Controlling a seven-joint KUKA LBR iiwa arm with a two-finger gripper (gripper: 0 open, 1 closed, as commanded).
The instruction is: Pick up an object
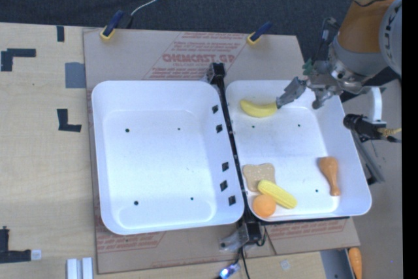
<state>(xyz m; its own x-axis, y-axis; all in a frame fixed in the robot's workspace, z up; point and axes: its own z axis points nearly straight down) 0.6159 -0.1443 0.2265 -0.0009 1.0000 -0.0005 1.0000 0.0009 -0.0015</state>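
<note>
- My pincer (pixel 302 96) hangs over the far end of the right bin (pixel 346 134), its two fingers spread apart, with nothing between them.
- One finger (pixel 288 95) reaches down toward the banana (pixel 258 108); its tip sits just beside the banana's right end, and I cannot tell whether it touches.
- The banana lies on the bin floor near the far left corner, close to the divider between the bins.
- My arm (pixel 369 16) enters from the right and is cut off by the edge of the view, so only the orange band and wrist can be made out.
- In the near left corner of the same bin a slice of bread (pixel 258 173), a corn cob (pixel 277 194) and an orange (pixel 264 206) crowd together; the corn overlaps the bread's edge and part of the orange.
- A drumstick (pixel 329 174) lies alone by the right wall, well apart from the others.
- The left bin (pixel 104 160) sits beside it on the cardboard sheet (pixel 189 59) that covers the bench (pixel 39 160).
</note>
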